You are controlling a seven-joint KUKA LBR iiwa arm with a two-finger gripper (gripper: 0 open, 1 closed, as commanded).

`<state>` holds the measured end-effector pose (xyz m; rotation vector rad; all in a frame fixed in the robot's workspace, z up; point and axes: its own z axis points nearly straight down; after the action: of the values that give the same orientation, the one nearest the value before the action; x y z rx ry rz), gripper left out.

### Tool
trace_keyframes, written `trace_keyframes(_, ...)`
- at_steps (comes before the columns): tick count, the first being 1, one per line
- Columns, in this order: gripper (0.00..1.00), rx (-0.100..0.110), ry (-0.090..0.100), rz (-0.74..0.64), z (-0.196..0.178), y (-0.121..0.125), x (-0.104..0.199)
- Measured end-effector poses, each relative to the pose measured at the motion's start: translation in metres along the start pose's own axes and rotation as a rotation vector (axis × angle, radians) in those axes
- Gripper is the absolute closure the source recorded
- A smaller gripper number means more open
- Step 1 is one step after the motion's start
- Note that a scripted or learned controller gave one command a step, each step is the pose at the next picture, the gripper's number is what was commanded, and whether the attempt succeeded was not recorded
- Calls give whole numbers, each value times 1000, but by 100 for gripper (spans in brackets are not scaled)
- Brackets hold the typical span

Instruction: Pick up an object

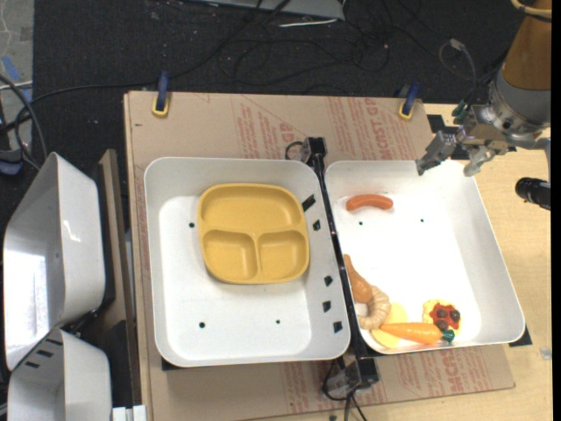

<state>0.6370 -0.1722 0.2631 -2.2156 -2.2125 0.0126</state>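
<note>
Two clamps, one (pixel 160 105) left and one (pixel 407 105) right, grip the cardboard sheet (pixel 263 121); cables (pixel 263 51) trail behind, perhaps power leads.

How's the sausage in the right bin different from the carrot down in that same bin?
The sausage is reddish-orange and gently curved; the carrot is brighter orange, straight and tapered, with a green tip. The sausage lies alone near the far end of the right bin; the carrot lies at the near end, crowded among other toy foods. Both lie flat, roughly crosswise in the bin, away from the gripper.
</note>
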Motion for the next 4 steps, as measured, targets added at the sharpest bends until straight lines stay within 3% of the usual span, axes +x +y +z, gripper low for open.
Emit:
trace_keyframes(1, 0, -13, -2, -3, -9, 2, 1)
trace_keyframes(4, 0, -9, -1, 0, 151, -9, 6)
